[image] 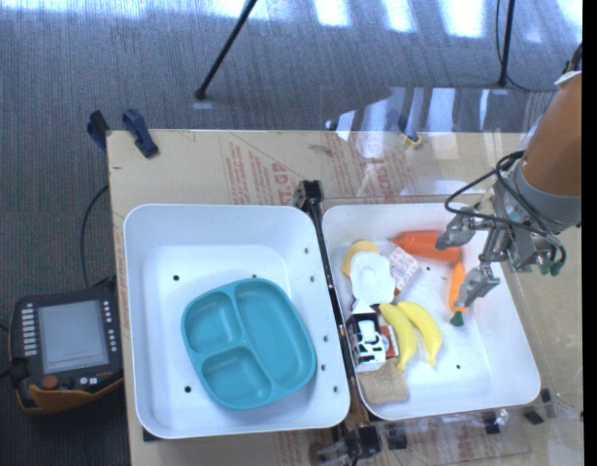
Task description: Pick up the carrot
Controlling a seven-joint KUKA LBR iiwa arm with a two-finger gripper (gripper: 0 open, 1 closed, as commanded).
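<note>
A small orange carrot [457, 287] with a green tip lies in the right bin [502, 377], near its right side and pointing toward the front. My gripper [468, 258] hangs right over it, open, fingers spread wide. One fingertip [480, 285] is just right of the carrot, and the other [455, 232] is above the carrot's top end. Nothing is held between them. A longer orange-red piece [422, 244] lies just left of the upper finger.
The right bin also holds two bananas [420, 330], a toast slice [383, 385], a black-and-white carton [368, 343], a fried-egg toy [364, 266] and a red-white packet [404, 264]. A teal divided plate [248, 344] sits in the left bin [152, 260].
</note>
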